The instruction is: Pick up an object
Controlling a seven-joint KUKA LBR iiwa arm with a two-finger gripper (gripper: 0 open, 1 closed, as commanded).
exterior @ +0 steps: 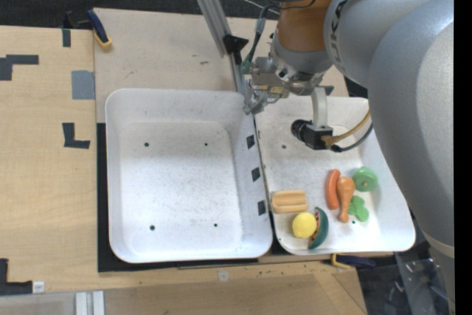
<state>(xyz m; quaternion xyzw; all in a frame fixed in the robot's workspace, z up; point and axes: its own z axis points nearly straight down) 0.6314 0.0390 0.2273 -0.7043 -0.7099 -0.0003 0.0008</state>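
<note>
The right white bin (383,232) holds the objects near its front end. A tan hot-dog bun (288,201) lies beside a yellow lemon (302,225) that rests against a dark green curved piece (320,230). Two orange carrot-like pieces (340,193) lie to their right, with a round green vegetable (364,179) and a small leafy green piece (358,209) beyond them. My gripper (284,85) hangs over the far end of this bin, close to the divider between the bins and well away from the objects. A black part with cables (311,135) sits just below it.
The left white bin (118,158) stands beside the right one, their rims meeting at a ridge (254,173). A slanted metal pole (210,4) rises behind the bins. A yellow and blue clamp (99,29) lies at the bench's far left. The large grey arm covers the right side.
</note>
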